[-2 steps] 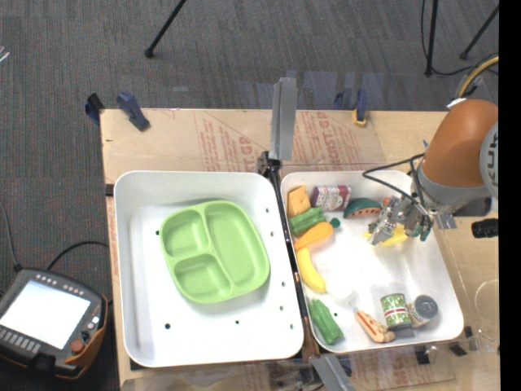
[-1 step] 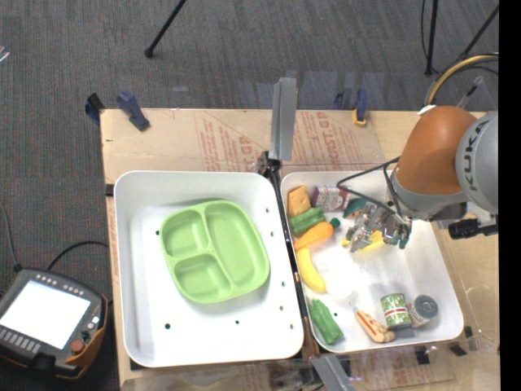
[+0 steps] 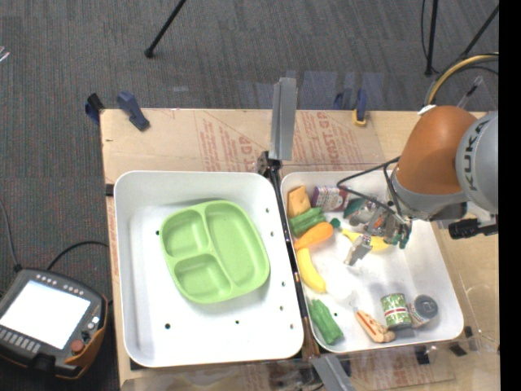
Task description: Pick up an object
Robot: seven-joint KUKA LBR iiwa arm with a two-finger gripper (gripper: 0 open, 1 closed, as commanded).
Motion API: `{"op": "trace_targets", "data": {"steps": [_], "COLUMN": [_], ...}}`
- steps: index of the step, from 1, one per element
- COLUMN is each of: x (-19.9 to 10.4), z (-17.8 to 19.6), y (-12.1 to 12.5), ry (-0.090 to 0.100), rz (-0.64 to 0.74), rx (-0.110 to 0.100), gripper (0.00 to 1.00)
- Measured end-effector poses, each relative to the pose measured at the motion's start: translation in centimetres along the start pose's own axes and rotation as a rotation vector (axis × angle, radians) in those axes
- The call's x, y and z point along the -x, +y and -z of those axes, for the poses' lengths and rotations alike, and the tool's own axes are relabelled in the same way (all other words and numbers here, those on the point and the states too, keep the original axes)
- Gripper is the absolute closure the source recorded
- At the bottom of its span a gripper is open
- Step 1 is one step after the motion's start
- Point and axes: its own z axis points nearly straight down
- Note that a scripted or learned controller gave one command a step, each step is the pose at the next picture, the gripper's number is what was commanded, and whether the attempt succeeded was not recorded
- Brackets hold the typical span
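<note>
- I see my gripper point(image 3: 361, 249) low over the middle of the right bin point(image 3: 444, 279), hanging off the orange-banded wrist that reaches in from the right.
- I cannot tell how the gripper is set; it is small and cluttered against the bin floor, and I see nothing clearly caught in it.
- No single object is named, so I judge the nearest candidate to be the small yellow piece point(image 3: 376, 241) touching or just beside the gripper, on its right.
- The banana point(image 3: 310, 270) lies to the gripper's left, long axis running roughly up and down the bin, with the carrot point(image 3: 314, 235) above it lying aslant.
- Further left and up sit a green pepper-like piece point(image 3: 306, 219) and a tan block point(image 3: 298, 199); a small labelled bottle point(image 3: 329, 197) lies near the bin's top edge.
- Toward the near edge are a green cucumber-like piece point(image 3: 327, 322), a pizza-slice toy point(image 3: 373, 326) and a green-labelled can point(image 3: 396, 309) beside a grey can point(image 3: 425, 306).
- The left bin point(image 3: 142, 300) holds a green divided plate point(image 3: 215, 251), well apart from the gripper.
- Both bins rest on the bench point(image 3: 195, 137).
</note>
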Motion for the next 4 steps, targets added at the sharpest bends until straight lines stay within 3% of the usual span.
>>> {"op": "trace_targets", "data": {"steps": [1,2,3,4], "x": [-2.7,-4.8,-0.8,-8.1], "z": [0.0,0.0,0.0,-0.1], "y": [3.8,-0.5,6.9,-0.6], "ry": [0.001,0.002,-0.001,0.001], "rz": [-0.127,-0.297,-0.387,-0.469], "rx": [0.0,-0.001,0.0,-0.003], "gripper": [0.0,0.0,0.0,0.0]}}
